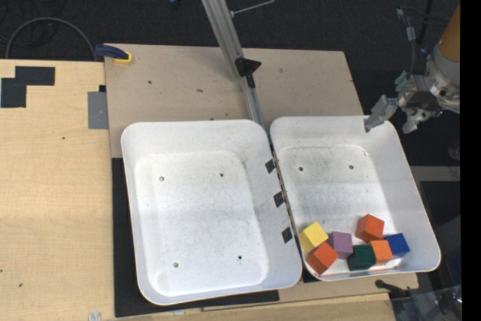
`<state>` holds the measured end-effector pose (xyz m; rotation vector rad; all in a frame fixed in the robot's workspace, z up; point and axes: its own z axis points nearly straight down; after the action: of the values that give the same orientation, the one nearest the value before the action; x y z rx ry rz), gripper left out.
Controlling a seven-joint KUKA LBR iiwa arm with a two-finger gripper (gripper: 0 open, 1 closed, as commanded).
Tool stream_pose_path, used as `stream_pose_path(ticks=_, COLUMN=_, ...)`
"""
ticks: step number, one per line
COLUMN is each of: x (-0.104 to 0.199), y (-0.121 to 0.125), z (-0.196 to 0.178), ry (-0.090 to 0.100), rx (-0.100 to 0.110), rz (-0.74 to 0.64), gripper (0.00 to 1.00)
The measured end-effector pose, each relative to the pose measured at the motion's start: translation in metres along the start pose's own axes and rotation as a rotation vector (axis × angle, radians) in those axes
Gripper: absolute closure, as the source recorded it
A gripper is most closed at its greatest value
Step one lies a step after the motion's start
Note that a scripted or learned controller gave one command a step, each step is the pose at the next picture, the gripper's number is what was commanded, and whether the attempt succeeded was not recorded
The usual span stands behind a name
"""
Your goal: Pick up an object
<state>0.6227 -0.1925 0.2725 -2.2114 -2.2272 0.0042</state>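
Taking the right bin as the landmark and reading from the far left: the left bin sits just beside it, the two sharing a central seam marked by small black clips. A slanted aluminium rail rises from behind that seam, up and to the left of the right bin's back corner. Inside the right bin, all the blocks crowd into its near right corner: a yellow block lies furthest left with an orange-red block touching it just in front, then a purple block, a green block, a red block behind it, an orange block, and a blue block nearest the bin's right wall. The gripper hangs over the right bin's back right corner, well apart from the cluster of blocks. Its two fingers stand spread, one at the bin's rim and the other further right, with nothing between them.
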Motion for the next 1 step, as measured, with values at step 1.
stream_pose_path(ticks=1, x=0.0169, y=0.0419, z=0.0686, ry=0.001, rx=0.002, rz=0.004, gripper=0.0)
